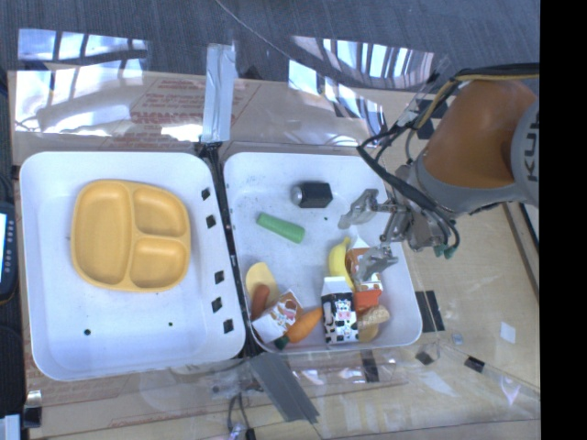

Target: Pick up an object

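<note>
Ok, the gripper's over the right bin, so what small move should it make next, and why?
Probably lower a little straight down: the gripper hangs above the banana and the pile of toy food, with nothing seen between its fingers.

Two white bins sit side by side. The left bin (55, 337) holds a yellow divided plate (131, 235). The right bin (275, 168) holds a green cylinder (280, 227), a black-and-silver cylinder (312, 193), a banana (338, 258), a cow-patterned carton (339, 317) and a carrot (304, 324). The gripper (371, 236) hangs over the right bin's right side, above an orange carton (367, 293), fingers spread and holding nothing.
</note>
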`<state>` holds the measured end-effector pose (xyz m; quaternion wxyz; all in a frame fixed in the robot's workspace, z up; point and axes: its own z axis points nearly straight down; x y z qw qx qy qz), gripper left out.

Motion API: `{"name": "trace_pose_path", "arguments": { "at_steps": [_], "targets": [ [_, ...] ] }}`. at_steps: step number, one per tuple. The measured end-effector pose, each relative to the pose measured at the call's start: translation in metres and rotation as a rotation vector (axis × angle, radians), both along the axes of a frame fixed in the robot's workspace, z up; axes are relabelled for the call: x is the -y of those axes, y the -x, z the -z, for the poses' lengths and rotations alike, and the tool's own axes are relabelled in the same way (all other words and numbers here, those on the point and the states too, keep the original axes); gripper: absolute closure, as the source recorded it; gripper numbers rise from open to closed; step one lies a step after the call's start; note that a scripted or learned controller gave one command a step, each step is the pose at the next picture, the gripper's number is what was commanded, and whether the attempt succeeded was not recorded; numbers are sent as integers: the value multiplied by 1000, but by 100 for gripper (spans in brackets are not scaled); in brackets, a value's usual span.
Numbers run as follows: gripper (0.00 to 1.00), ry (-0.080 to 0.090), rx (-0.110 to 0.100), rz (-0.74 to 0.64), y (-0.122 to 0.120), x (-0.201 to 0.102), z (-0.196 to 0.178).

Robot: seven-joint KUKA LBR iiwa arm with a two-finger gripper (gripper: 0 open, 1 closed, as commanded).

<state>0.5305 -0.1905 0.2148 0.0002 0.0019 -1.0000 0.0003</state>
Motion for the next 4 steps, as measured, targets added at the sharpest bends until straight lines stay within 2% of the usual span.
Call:
{"name": "trace_pose_path", "arguments": {
  "at_steps": [1,2,3,4],
  "targets": [
    [0,9,23,-165,12,-1,100],
    [0,15,20,-42,6,-7,105],
    [0,6,46,150,29,14,104],
    [0,-2,8,155,1,-38,120]
  ]
}}
